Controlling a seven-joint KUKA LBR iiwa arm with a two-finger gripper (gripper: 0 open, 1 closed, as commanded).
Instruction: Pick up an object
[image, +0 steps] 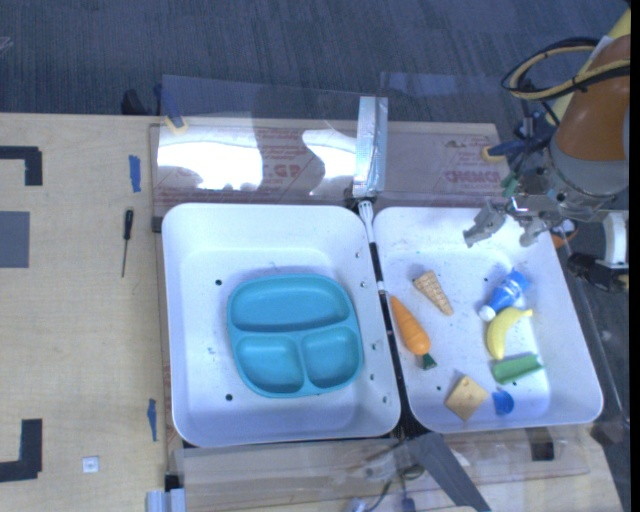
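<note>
A turquoise three-compartment plastic plate (293, 333) lies in one shallow white plastic bin (190, 240), the other white bin (575, 385) holding an orange toy carrot (409, 325), a curved yellow toy banana (504, 330) and a blue-and-white toy bottle (506, 291).

arm (600, 110) cropped at right edge, blue item (503, 402) half hidden

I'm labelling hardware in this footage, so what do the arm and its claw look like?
The arm is grey with a rounded orange band above the wrist. Black and yellow cables loop beside it at the upper right. The claw is a small grey metal assembly with two slim pale fingers, and a few small green and blue fittings sit on the wrist block.
</note>
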